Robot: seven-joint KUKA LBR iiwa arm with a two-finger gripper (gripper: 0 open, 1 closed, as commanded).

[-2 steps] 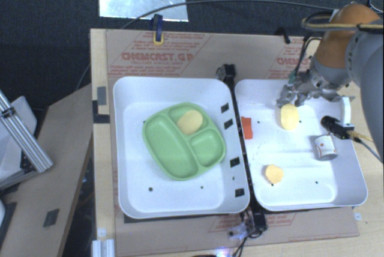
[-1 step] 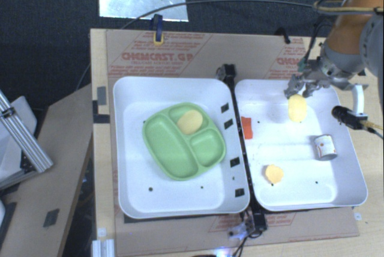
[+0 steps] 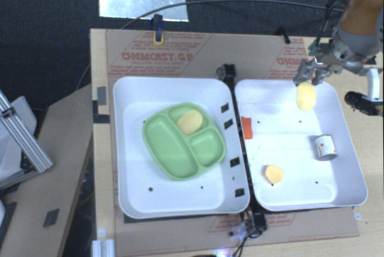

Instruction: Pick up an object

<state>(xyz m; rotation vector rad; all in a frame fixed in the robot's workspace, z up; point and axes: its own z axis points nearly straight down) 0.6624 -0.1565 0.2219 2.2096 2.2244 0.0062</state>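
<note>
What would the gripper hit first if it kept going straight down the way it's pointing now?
Most likely the pale yellow lemon-shaped object in the right bin, which sits just below the gripper in the camera view. How much height separates them is unclear from this slanted view.

We see a robotics lab: grey robot arm with orange band over a brown cardboard-covered bench, two shallow white plastic bins, black cables, dark carpet, aluminium rail at left.

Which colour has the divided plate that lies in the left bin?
The divided plastic plate is light green, seen best in the camera view from above.
</note>
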